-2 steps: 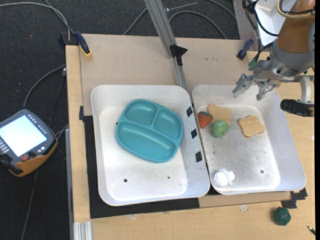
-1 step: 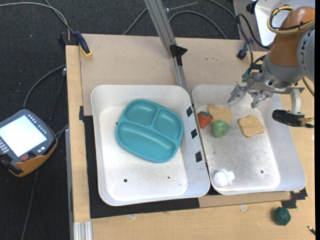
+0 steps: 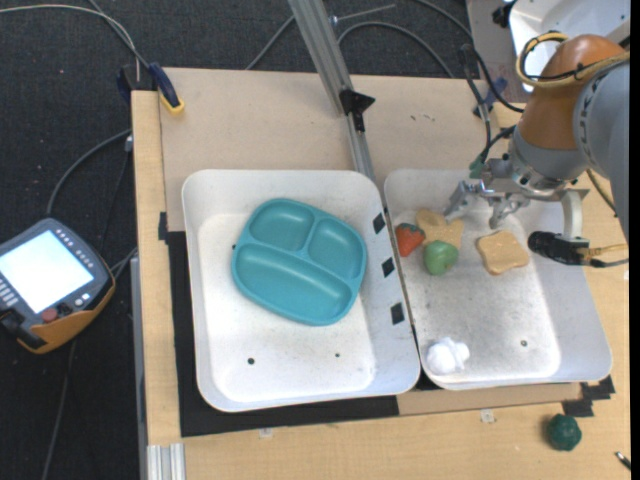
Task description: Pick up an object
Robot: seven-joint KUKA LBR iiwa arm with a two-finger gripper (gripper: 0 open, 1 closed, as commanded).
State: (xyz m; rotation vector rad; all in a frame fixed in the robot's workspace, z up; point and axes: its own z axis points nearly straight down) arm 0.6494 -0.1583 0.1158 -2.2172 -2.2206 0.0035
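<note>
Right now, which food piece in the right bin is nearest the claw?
The tan bread slice, just below the claw; the green piece and red piece lie farther left.

On the tabletop [image 3: 260,118] two bins sit side by side. The left bin [image 3: 215,368] holds a divided plate [image 3: 298,260]. In the right bin [image 3: 570,338], a strawberry [image 3: 409,239], a round fruit [image 3: 440,257] and a toast slice [image 3: 502,252] lie near the back, a crumpled wad [image 3: 448,354] at the front.

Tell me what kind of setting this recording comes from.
Most likely a robotics lab test bench: two white bins on a wooden bench, loose cables on dark carpet, and a handheld control pendant lying beside it.
</note>
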